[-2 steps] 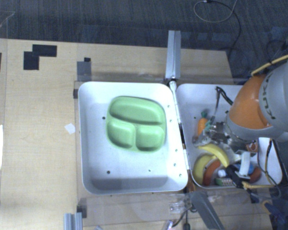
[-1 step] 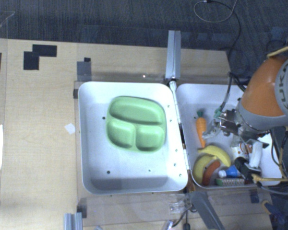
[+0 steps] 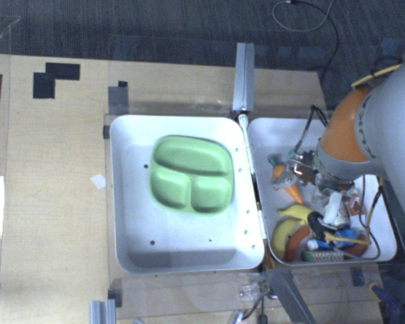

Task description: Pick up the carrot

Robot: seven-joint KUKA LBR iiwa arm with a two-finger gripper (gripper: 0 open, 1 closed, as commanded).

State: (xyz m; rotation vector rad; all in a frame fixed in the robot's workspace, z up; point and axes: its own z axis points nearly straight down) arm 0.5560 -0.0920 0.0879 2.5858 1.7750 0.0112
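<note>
The carrot (image 3: 291,192) is a small orange piece lying in the right bin (image 3: 273,135), near its left wall. One orange end shows at the left and another below the gripper. My gripper (image 3: 293,170) hangs low right over the carrot's middle and hides that part. The view is too small to tell whether the carrot is held. The grey arm with its orange band (image 3: 343,135) reaches in from the right.
Crowded at the right bin's front are a yellow banana (image 3: 291,216), a red-brown item (image 3: 298,243), a white bottle (image 3: 332,209) and blue pieces (image 3: 347,237). A green divided tray (image 3: 190,174) lies in the left bin (image 3: 125,208). A metal divider post (image 3: 241,79) stands between the bins.
</note>
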